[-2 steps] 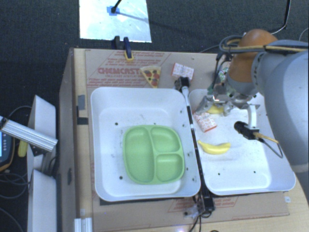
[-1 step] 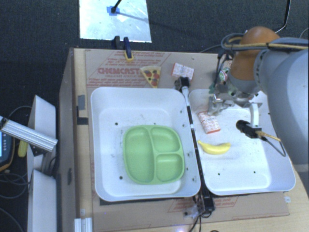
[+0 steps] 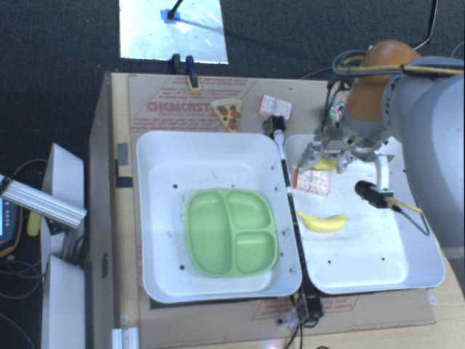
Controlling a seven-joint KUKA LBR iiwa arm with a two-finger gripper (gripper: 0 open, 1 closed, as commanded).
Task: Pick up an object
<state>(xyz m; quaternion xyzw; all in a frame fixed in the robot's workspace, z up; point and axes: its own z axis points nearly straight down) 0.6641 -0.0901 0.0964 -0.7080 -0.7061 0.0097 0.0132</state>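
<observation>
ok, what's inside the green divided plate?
The green divided plate sits in the left bin; all three compartments look bare. Whatever lies under the plate is covered.

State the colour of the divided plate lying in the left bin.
Light green; the divided plate shows plainly in the camera view.

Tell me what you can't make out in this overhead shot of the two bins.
- Gripper: finger state hidden beneath the wrist in the camera view.
- Yellow object under the gripper: mostly covered by it, identity unclear.
- Patterned packet: print too small to read.
- Arm: cut off by the right edge.
</observation>
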